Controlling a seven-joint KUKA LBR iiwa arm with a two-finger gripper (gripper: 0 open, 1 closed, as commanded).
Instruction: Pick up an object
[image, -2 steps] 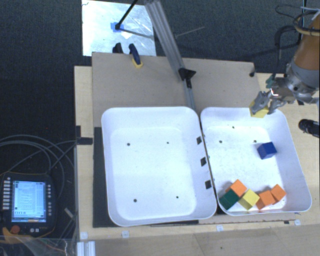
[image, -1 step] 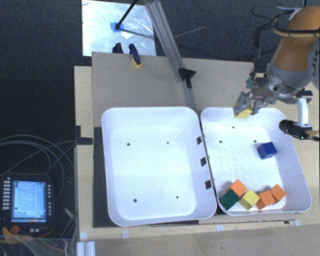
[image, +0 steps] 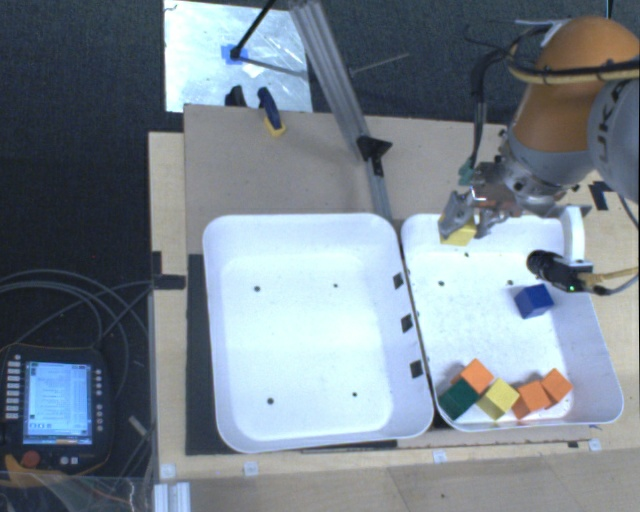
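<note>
My gripper (image: 462, 228) hangs over the far left corner of the right bin (image: 590, 330), shut on a small yellow block (image: 459, 236) that shows between its fingers. A blue block (image: 533, 300) lies alone in the middle right of that bin. Along the bin's near edge sit several blocks: an orange one (image: 477, 376), a green one (image: 458, 400), a yellow one (image: 497, 400) and two more orange ones (image: 545, 390).
The left bin (image: 300, 330) stands beside the right one, joined by black clips. A slanted metal pole (image: 340, 90) crosses the back of the bench. A black cable plug (image: 545, 265) hangs off the arm above the right bin.
</note>
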